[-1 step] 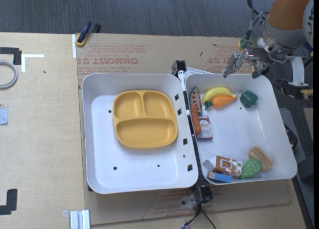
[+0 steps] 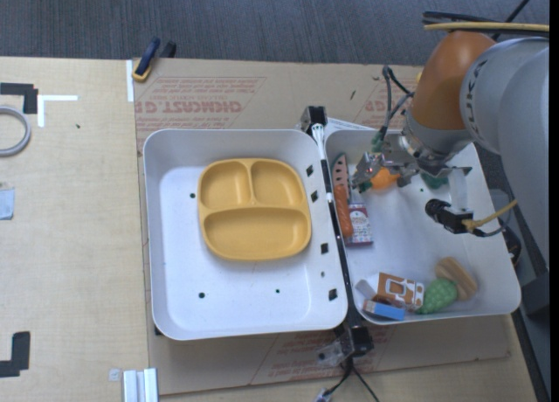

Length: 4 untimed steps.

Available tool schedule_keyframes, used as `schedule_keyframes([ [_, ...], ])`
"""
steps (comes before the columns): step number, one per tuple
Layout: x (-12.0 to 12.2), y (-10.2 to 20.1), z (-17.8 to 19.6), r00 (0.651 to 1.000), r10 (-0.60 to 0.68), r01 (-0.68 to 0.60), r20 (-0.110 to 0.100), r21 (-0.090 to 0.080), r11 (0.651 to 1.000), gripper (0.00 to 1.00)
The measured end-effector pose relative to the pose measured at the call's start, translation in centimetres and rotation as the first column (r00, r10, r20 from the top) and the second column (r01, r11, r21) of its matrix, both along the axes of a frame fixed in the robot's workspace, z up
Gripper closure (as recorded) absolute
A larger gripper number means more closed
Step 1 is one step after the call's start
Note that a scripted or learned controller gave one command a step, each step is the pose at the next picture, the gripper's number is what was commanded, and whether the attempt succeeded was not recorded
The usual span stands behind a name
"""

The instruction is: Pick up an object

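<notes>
My gripper (image 2: 385,173) hangs over the upper left part of the right bin (image 2: 489,304), below the arm's orange band. A small round orange object (image 2: 382,180) shows between its fingers, and they are shut on it. An orange carrot-like piece (image 2: 341,206) and a flat printed packet (image 2: 359,225) lie just left and below, along the bin's left wall. At the bin's near edge lie a small orange-and-white box (image 2: 400,289), a blue item (image 2: 384,310), a green lumpy item (image 2: 439,296) and a tan bread-like piece (image 2: 458,276).
A yellow divided plate (image 2: 254,208) lies in the left bin (image 2: 175,304). The divider between the bins (image 2: 330,217) runs close to the gripper's left. A black-and-yellow cable end (image 2: 450,216) dangles over the right bin. Cardboard (image 2: 201,99) lies under both bins.
</notes>
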<state>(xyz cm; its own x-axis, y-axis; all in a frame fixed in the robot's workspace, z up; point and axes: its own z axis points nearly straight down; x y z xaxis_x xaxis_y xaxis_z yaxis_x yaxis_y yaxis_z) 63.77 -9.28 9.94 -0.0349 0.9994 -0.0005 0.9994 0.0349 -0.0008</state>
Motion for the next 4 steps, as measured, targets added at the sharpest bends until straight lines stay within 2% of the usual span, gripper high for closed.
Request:
schedule_keyframes([
  [1,-0.2,-0.1,0.8,1.0,-0.004,0.004,-0.012,0.003,1.0,1.0],
  [2,-3.3,1.7,14.7,0.986,-0.166,0.166,0.002,-0.001,0.986,1.0],
  [3,-2.5,1.5,44.2,0.999,0.047,-0.047,0.001,-0.001,0.999,1.0],
  [4,-2.5,1.5,44.2,0.999,0.048,-0.048,0.001,-0.001,0.999,0.0],
])
